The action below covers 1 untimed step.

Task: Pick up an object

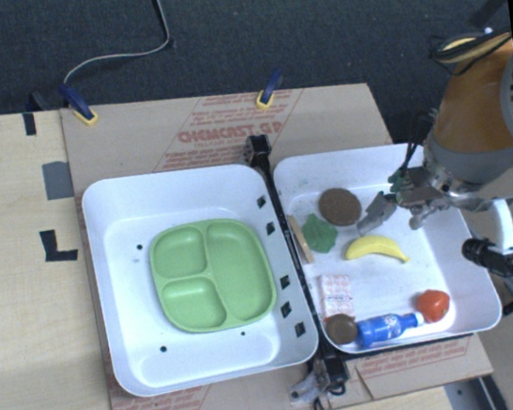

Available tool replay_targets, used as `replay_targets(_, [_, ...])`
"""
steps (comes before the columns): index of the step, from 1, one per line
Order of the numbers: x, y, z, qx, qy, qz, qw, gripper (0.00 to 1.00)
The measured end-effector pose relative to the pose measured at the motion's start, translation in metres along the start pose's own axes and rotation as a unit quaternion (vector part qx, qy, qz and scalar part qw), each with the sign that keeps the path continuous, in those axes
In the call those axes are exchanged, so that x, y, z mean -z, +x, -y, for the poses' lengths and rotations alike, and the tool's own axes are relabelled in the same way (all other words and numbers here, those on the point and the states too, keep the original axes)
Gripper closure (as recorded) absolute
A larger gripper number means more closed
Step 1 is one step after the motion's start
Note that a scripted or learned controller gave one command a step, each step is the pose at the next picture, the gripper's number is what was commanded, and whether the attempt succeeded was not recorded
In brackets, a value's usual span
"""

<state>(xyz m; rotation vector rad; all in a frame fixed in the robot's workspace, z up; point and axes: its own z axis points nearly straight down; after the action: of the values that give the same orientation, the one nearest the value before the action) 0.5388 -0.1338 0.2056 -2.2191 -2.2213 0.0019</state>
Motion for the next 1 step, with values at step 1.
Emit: replay_targets(1, [-0.0401, 0.0241, -0.0653, 0.0, 0.0, 0.0, 1.0, 0.0])
